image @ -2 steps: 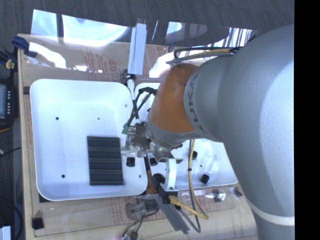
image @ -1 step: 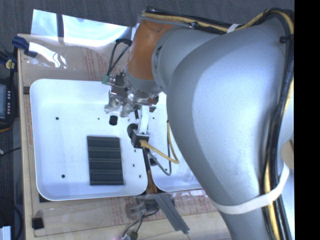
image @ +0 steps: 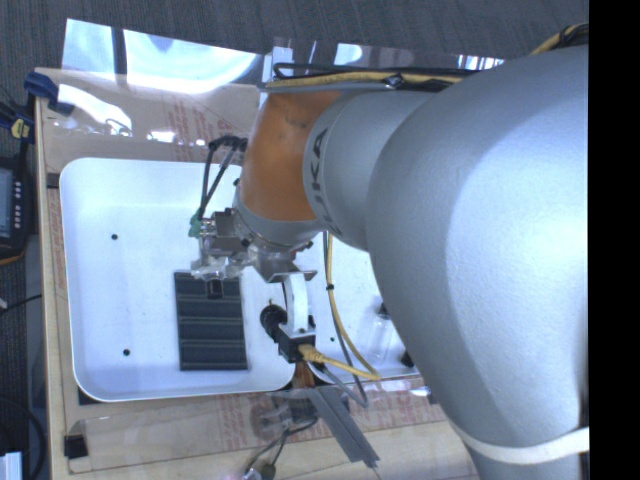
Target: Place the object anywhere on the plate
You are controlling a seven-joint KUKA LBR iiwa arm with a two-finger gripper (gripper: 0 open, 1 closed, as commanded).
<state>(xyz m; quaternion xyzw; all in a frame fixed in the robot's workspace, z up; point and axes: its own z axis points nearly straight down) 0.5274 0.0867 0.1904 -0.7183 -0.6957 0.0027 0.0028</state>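
The grey KUKA arm with its orange wrist band fills the right and centre of the frame, over the shallow white plastic bin at left, whose raised rim bounds the bare floor at upper and lower left. The dark ribbed rectangular slab lies flat at lower centre of that bin; it looks stiff, light and thin, best taken across its short edges. The two-finger gripper sits at the slab's upper edge; its closure I cannot tell, nor which item is the plate.
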